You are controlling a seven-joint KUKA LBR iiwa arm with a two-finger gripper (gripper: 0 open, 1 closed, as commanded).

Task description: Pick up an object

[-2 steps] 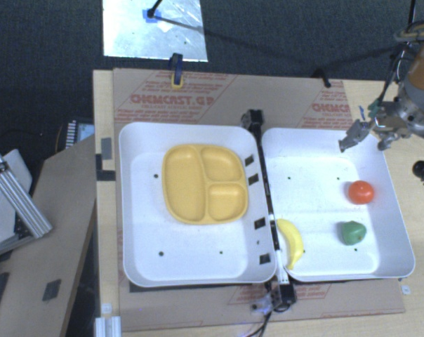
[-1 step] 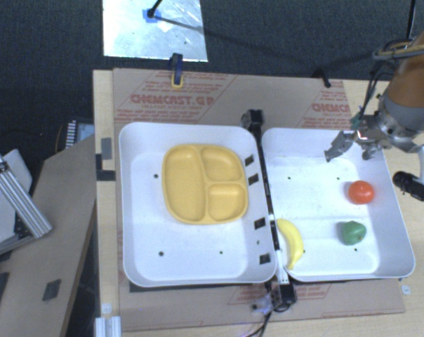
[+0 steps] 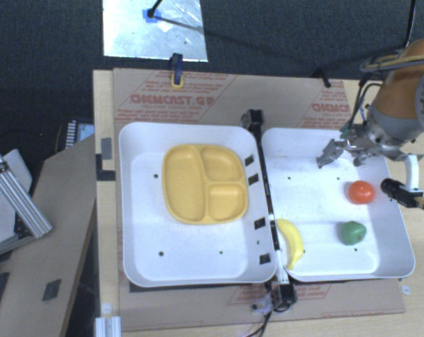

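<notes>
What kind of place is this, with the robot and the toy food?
Probably a robot lab. A grey and orange robot arm hangs its claw over two white bins on a bench. One bin holds a yellow tray; the other holds a banana, a tomato and a green fruit.

Even overhead light — soft shadows, slight blur, glare on foil sheet [image 3: 154, 18]

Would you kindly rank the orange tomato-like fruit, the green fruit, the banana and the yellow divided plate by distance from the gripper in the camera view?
From the gripper, in the right bin's upper part:
1. Orange tomato-like fruit, just below and to its right.
2. Green fruit, lower in the right bin.
3. Banana, at the right bin's lower left edge.
4. Yellow divided plate, in the left bin.
</notes>
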